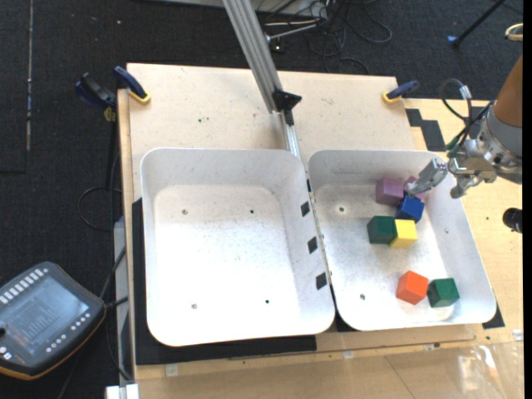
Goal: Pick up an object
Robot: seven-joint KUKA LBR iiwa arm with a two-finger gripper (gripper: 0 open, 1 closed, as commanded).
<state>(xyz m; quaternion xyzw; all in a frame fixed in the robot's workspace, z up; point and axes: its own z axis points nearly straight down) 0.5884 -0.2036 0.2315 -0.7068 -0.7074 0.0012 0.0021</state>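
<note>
Your likeliest target, the blue block [411, 208], sits in the right bin [478, 273] at the frame's right, touching a purple block [389, 191] and a yellow block [405, 233]. The end effector [439, 181] is spread wide over it; expect it to shove neighbours or close on a corner.

No text, label, brand, number or sign can be read anywhere. The handheld control pendant [41, 318] at about eight o'clock has a screen, but whatever it displays is too small and blurred to make out. The black squares [312, 243] along the seam between the two white bins at about six o'clock from centre are plain marks and carry no letters or figures.
</note>
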